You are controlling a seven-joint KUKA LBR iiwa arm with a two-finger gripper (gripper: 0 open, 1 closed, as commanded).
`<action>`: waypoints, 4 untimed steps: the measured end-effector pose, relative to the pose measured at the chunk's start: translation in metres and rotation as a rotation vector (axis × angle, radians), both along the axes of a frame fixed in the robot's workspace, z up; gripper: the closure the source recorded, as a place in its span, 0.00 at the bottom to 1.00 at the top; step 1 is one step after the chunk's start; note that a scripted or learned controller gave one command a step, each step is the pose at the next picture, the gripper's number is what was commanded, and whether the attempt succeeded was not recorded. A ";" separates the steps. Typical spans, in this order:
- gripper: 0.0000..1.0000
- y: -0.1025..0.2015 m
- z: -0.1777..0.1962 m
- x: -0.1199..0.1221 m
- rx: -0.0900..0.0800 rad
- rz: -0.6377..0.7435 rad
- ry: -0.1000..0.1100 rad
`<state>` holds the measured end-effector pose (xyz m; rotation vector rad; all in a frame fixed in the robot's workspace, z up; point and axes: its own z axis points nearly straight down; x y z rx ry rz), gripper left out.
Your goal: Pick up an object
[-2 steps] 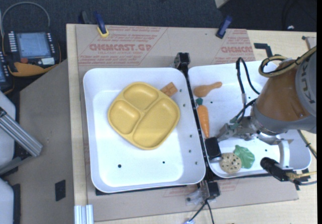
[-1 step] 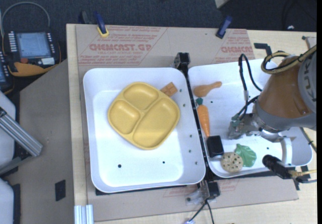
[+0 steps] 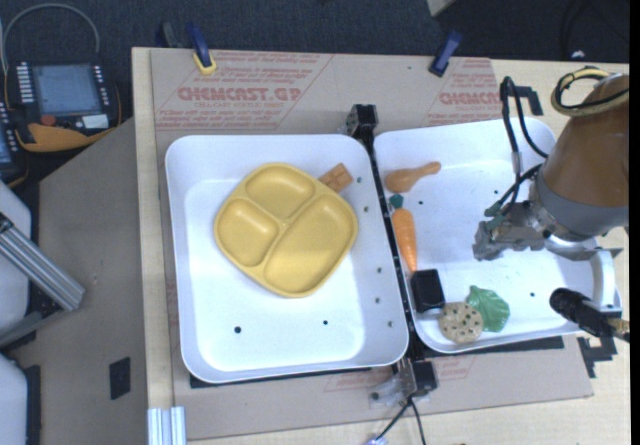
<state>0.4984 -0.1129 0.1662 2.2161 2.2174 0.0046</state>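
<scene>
Camera view: yellow plate [image 3: 287,228] hides brown block [image 3: 337,176]

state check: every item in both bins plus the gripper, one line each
yellow divided plate: flat in left bin, compartments bare
wooden block: at plate's upper right edge, partly tucked under it
carrot: lying in right bin by the divider
tan drumstick-shaped piece: lying above carrot
black block: lying below carrot
cookie: lying flat, touching green item
green item: lying near front wall
gripper: over right bin, nothing visibly held
</scene>
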 end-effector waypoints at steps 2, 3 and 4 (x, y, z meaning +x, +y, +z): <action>1.00 -0.001 0.092 -0.008 0.000 0.000 0.001; 1.00 0.049 0.094 0.007 0.003 0.005 0.003; 1.00 0.093 0.090 0.016 0.002 0.003 0.004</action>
